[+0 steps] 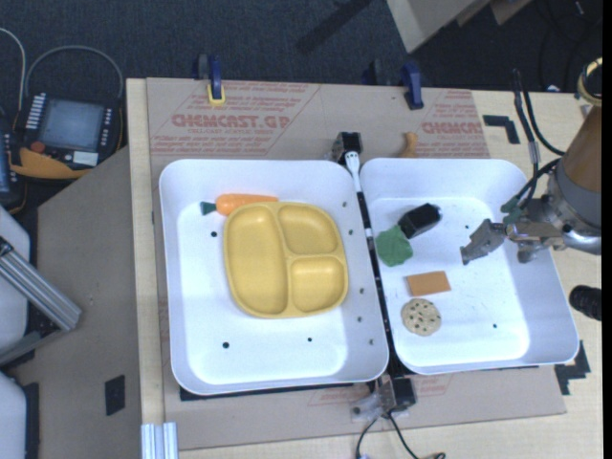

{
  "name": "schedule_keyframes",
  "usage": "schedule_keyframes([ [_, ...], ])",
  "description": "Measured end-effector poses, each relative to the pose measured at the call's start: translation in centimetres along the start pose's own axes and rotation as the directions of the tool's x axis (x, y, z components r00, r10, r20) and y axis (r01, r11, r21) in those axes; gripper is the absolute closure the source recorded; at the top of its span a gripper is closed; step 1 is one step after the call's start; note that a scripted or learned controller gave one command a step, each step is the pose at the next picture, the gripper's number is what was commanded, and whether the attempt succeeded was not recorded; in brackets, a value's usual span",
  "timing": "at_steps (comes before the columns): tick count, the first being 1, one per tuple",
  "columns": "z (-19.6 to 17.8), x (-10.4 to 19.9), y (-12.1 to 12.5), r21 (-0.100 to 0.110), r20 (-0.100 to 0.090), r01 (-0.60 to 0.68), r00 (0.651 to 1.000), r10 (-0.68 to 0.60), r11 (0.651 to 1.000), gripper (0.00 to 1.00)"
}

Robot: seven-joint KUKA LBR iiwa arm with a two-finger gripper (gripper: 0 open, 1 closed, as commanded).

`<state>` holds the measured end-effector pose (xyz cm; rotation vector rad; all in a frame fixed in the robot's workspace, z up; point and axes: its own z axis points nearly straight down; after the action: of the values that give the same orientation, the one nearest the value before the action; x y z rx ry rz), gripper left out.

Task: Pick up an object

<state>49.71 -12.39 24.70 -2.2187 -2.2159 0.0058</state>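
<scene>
My gripper [483,240] hangs over the right shallow white plastic bin [535,347], near its right side, and I cannot tell its state from this slant; nothing shows in it. Left of it in the same bin lie a black blocky object [419,220], a green crumpled lump [393,247] just beside that, a flat orange-brown rectangle [427,283] below, and a round speckled cookie [421,316] nearest the front rim. In the left white bin [191,333] a yellow three-compartment plate [285,257] sits, with an orange toy carrot [245,202] touching its back edge. Both bins rest on the brown cardboard-covered bench [287,108]
</scene>
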Motion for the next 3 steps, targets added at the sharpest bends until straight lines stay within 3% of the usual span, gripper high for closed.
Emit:
schedule_keyframes([
  [1,-0.3,0.0,0.1,-0.006,0.001,0.002,1.000,-0.002,1.000,0.00],
  [3,8.4,-0.2,-0.4,0.000,-0.001,0.001,1.000,-0.001,1.000,0.00],
])
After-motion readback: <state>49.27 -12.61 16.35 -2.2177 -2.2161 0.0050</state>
